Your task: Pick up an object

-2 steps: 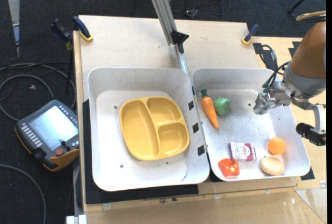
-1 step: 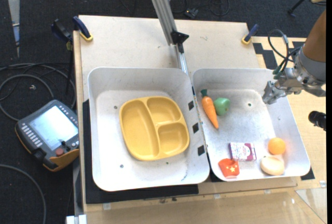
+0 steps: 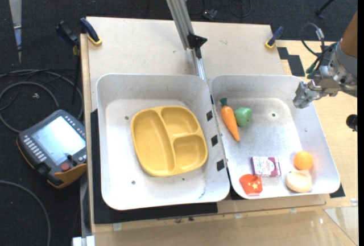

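Gripper sits at 3 o'clock of the view, over the upper right rim of the right bin; whether it is open or closed I cannot tell, and nothing is seen in it. Step judged: approach, pick not yet begun.

Candidates all lie in the right bin. Carrot and green vegetable, touching each other, lie toward 9 o'clock of the tool, near the bin's left wall. Small pink box, red piece, orange ball and pale round object lie toward 6 o'clock, along the near edge.

Next move calls for travel inward and descent. Orange ball and pale object touch and crowd the corner wall: poor finger room. Pink box stands apart, with bare floor around it. Bin centre is open. Left bin holds a yellow divided plate.
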### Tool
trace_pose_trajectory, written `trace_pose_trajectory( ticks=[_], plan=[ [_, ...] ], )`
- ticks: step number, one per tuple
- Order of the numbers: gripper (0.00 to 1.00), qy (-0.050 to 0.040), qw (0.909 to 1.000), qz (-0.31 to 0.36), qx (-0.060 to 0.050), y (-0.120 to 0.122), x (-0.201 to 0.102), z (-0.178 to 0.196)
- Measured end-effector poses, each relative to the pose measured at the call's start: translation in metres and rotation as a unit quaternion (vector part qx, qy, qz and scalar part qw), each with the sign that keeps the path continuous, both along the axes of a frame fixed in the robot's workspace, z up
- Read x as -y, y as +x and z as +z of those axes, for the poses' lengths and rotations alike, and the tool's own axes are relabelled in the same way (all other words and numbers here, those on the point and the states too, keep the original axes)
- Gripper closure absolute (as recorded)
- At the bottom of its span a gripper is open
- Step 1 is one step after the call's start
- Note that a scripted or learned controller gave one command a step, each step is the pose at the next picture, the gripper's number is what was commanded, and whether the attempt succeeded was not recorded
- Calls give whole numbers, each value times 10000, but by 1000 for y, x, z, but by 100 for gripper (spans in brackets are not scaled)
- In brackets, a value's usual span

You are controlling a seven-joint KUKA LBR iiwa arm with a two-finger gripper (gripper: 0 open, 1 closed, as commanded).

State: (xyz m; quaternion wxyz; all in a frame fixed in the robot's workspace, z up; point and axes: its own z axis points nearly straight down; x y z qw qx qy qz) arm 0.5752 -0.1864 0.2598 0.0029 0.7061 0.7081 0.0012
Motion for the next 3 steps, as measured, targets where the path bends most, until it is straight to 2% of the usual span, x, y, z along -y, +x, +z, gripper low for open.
trace_pose_trajectory(
  ticks=[2, 3],
  plan=[
    [100, 24, 10000, 23, -37, 8, -106, -23],
    [100, 20, 10000, 28, -20, 13, -156, -14]
  ],
)
